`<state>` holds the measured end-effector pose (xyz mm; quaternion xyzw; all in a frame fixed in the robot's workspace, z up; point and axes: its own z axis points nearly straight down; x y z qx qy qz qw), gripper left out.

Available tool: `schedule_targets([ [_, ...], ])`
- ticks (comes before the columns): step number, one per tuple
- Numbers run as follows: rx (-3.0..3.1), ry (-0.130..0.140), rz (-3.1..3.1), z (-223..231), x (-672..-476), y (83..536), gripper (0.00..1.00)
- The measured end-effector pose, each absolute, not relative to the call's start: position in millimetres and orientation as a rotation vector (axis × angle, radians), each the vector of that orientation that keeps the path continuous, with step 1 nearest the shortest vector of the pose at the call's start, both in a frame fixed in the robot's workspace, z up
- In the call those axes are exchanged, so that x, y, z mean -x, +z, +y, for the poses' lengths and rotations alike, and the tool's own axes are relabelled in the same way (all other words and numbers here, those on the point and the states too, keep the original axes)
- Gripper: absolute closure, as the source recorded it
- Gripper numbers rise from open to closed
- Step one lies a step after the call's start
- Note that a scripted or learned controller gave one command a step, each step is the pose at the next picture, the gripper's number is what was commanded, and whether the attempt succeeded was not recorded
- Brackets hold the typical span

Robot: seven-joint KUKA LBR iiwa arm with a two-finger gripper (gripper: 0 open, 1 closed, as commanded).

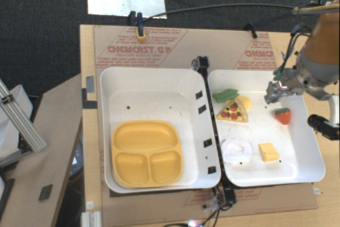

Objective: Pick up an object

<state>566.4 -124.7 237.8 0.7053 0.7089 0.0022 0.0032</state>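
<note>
— Over in the right bin [313, 165], what sat nearest the gripper [274, 94]?
— A small red toy strawberry [283, 115] with a green top, lying on the bin floor just below and to the right of the gripper, apart from it.
— Was the gripper clamped on anything?
— I couldn't tell how it stood; nothing showed in its grasp.
— And around that?
— A yellow block [269, 152] lay nearer the front, a pizza slice [234, 112] with a green piece [225, 95] by the divider, a white lid [236, 149] below. The left bin [154, 80] held a yellow divided tray [146, 153].
</note>
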Motion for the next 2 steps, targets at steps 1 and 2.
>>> schedule_targets([
  [1, -2.209, 0.006, 2.233, -62.3, -569.9, 242.4, 1.00],
  [2, -2.209, 0.005, 2.233, -6.3, -567.7, 249.6, 1.00],
])
